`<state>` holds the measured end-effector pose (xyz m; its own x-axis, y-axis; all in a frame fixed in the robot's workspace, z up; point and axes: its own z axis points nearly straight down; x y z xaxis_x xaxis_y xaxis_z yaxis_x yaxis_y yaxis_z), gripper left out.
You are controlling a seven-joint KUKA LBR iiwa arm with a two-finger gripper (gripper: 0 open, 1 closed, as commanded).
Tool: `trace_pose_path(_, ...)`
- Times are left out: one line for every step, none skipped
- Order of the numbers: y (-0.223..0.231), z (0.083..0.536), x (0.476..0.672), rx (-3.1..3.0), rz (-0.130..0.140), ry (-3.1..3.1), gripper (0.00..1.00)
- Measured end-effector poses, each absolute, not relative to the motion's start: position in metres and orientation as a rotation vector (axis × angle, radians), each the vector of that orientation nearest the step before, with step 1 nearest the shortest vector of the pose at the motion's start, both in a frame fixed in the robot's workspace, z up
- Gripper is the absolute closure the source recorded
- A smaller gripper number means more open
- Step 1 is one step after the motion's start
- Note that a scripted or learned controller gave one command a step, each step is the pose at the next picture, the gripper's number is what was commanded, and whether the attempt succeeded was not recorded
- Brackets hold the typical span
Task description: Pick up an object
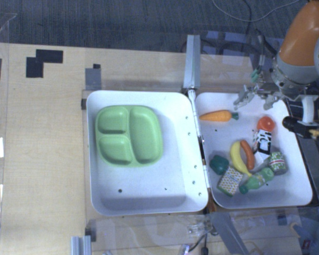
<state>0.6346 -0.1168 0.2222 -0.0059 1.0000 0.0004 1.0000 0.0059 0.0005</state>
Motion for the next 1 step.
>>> trace_pose_path(-0.1341,0.1071,0.6089,2.117,0.011,2.309,0.00)
